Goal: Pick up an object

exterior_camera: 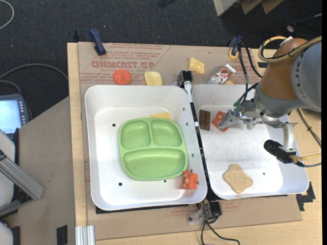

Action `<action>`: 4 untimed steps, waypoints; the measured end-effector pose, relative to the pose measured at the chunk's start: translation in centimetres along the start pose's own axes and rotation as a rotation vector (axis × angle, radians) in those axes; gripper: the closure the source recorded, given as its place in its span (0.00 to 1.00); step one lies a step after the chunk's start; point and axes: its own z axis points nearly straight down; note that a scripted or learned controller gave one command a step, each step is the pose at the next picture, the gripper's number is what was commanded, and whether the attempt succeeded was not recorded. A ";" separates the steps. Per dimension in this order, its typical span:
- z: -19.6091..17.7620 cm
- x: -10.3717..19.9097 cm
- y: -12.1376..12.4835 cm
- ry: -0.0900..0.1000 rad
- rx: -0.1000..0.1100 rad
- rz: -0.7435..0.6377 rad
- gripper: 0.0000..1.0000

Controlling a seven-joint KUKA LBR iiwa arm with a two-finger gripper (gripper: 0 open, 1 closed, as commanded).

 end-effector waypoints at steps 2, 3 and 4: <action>2.8 2.3 -5.0 0.004 0.008 -0.001 0.00; -2.1 1.9 8.8 0.001 -0.004 -0.001 0.00; 3.2 2.1 0.4 0.006 0.024 0.007 0.00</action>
